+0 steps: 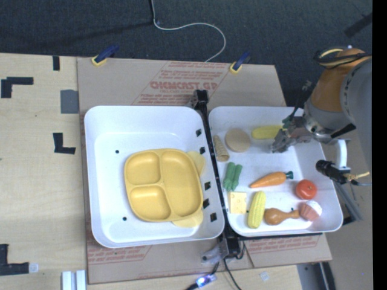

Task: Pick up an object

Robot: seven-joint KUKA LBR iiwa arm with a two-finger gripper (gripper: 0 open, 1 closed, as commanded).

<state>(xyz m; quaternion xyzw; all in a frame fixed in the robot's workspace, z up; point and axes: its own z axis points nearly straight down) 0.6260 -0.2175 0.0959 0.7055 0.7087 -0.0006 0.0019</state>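
The arm (338, 89) reaches in from the right, grey with its orange band showing above the wrist, and its gripper (282, 141) hangs low over the upper part of the right bin (314, 225). From where I stand the dark wrist parts hide the tips, so I cannot tell whether it has closed on anything.

Just to the gripper's left lies a small yellow toy piece (265, 132) (a banana or a lemon, hard to say), very near or touching it; I cannot tell which. Left of that sits a round tan disc (237, 140), like a cookie or a bun, and a pale tan roll (220, 149) lies against the bin's left wall.

Lower down, a green vegetable (232, 176) lies near the left wall, with an orange carrot (271, 179) to its right and a red tomato (306, 190) further right. Along the near edge are a yellow cheese slice (238, 202), a corn cob (257, 208), a brown drumstick (280, 215) and a pink-and-white piece (311, 210).

The left bin (103, 125) holds a yellow divided plate (162, 183) with three compartments, resting over a paler yellow sheet (195, 160). Both bins sit on cardboard (169, 83).
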